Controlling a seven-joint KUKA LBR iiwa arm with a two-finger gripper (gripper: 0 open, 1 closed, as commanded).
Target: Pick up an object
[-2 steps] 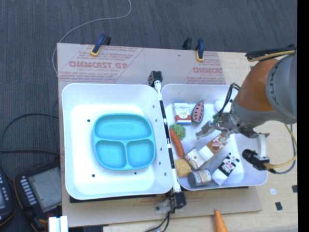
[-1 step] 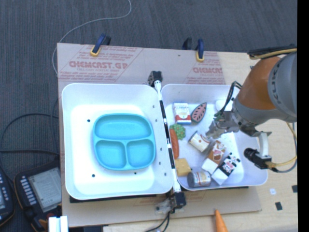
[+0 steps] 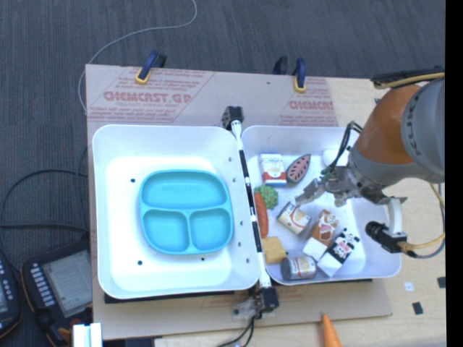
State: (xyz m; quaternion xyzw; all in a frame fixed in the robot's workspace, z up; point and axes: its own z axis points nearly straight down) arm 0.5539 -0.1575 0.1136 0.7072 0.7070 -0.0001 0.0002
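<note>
Underneath, dark carpet surrounds the bench (image 3: 181,96); hand (image 3: 312,192) spread wide, holding nothing.

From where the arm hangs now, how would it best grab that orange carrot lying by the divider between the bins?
My guess: across the carrot's narrow middle, coming straight down from above. It lies flat and runs lengthwise along the right bin's left wall, so the fingers should close across its width. The broccoli crowds its upper end and the wall hugs one side, leaving little room.
</note>
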